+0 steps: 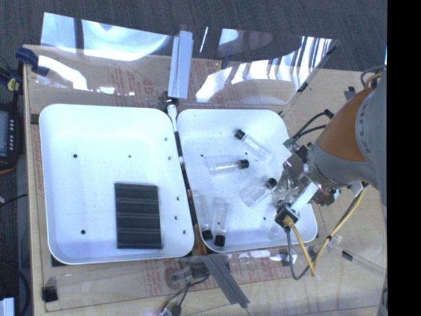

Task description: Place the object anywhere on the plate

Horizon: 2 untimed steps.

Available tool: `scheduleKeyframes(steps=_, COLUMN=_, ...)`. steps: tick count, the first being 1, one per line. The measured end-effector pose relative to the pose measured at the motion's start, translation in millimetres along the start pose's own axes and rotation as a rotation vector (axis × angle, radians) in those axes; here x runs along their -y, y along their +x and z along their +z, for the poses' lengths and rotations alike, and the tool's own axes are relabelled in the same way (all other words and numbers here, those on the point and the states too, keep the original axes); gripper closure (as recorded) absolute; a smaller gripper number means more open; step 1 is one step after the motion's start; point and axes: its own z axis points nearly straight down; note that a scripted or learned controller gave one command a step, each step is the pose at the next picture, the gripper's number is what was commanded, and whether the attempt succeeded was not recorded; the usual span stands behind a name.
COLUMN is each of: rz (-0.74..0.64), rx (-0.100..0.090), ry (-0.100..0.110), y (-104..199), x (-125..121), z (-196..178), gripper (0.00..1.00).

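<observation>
The nearest vial [255, 192] lay in the right bin [204, 137], its long axis running eight to two o'clock, just at nine o'clock of the end effector [288, 191]. Whether the end effector was apart or together could not be told. The plate [138, 216] lay farther toward nine o'clock.

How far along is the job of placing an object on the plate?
Done: nothing; the dark ribbed plate in the left bin is bare. In hand: the gripper hovers over the right bin, on its right side, near a clear vial. Left: grasp a vial, carry it across, set it on the plate.
</observation>
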Motion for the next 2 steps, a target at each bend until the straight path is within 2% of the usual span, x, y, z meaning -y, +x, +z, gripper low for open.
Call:
scheduleKeyframes(steps=1, rz=0.396, rx=-0.002, ry=0.002, y=87, x=94, z=-29, gripper=1.0)
scheduleKeyframes(steps=2, rz=0.344, rx=0.003, ry=0.005, y=169, x=104, z=-4, gripper=1.0)
